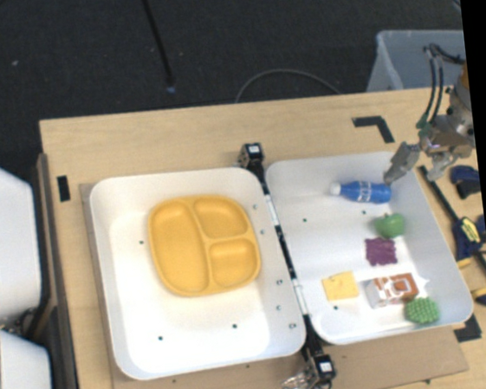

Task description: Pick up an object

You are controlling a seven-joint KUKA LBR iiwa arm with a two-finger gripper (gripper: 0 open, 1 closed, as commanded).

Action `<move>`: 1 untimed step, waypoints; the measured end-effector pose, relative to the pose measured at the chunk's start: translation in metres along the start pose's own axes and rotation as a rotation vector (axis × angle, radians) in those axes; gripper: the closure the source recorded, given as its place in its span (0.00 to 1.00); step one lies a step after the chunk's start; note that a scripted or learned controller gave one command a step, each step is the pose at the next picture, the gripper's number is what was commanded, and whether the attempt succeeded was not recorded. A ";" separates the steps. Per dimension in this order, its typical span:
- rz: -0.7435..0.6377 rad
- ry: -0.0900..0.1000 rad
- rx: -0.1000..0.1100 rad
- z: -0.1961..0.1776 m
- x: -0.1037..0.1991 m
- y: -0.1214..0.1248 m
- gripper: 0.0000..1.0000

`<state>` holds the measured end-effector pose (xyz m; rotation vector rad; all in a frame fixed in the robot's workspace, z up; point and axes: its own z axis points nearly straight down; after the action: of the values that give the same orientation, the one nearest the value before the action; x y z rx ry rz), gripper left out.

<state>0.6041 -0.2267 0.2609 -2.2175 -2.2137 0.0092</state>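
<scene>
Camera view: blue bottle [362, 190] just left of fingers [399, 164], their open-or-closed state unclear.

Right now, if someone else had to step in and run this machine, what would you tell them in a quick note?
Gripper: at the upper right of the right bin, just above the blue bottle; nothing seen between its fingers, and whether they are open I cannot tell.
Right bin holds: blue bottle, green round object, purple object, yellow square, small packet, green bumpy ball.
Left bin: a yellow divided plate.
Done: nothing lifted yet.
Left: grasp and lift one object; the bottle is nearest.
</scene>
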 end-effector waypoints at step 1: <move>-0.002 -0.003 -0.012 -0.007 0.000 0.002 0.00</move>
<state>0.6064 -0.2262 0.2681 -2.2223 -2.2233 -0.0012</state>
